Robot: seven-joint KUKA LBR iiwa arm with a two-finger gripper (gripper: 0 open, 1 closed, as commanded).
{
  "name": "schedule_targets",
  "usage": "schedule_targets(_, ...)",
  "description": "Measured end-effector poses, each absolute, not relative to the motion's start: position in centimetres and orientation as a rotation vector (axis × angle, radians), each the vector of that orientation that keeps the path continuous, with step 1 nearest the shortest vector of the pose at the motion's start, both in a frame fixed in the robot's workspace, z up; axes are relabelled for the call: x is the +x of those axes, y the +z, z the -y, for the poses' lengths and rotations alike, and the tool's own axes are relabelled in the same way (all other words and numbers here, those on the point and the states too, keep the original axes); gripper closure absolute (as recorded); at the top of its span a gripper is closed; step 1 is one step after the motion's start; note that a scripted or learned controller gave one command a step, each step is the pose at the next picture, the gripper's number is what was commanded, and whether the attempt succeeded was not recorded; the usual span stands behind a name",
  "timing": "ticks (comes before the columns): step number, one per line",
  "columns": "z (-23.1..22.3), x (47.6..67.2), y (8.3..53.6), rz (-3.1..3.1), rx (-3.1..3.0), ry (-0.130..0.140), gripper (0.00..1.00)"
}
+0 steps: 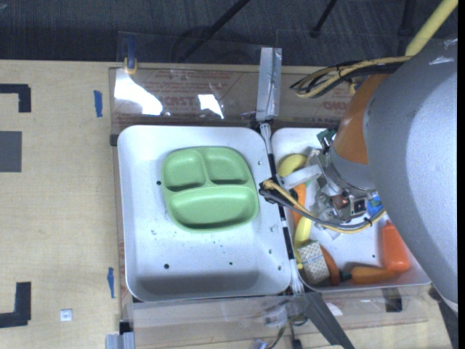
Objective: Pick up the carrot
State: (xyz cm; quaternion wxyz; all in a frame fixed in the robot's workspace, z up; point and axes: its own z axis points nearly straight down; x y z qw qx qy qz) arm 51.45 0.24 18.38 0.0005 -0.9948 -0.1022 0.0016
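An orange carrot (pixel 369 273) with a dark stem end lies along the front wall of the right bin (pixel 378 288). A second, stubbier orange piece (pixel 394 247) sits just behind it at the right. My gripper (pixel 331 197) hangs low over the middle of the right bin, wrapped in cables and mostly covered by the grey arm and orange wrist band (pixel 356 133). It stands to the back left of the carrot, clearly apart from it. An orange sliver (pixel 300 193) shows beside the gripper's left side.
A green divided plate (pixel 211 186) lies in the left bin (pixel 145 267). In the right bin sit a yellow banana-like piece (pixel 290 164), another yellow piece (pixel 303 230), a speckled block (pixel 312 262) and a small orange item (pixel 331 265). A clear divider wall (pixel 267 86) rises behind.
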Motion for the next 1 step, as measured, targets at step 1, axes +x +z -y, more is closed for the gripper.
schedule_targets(1,5.35,47.83,18.35,0.312,-3.122,0.01,1.0)
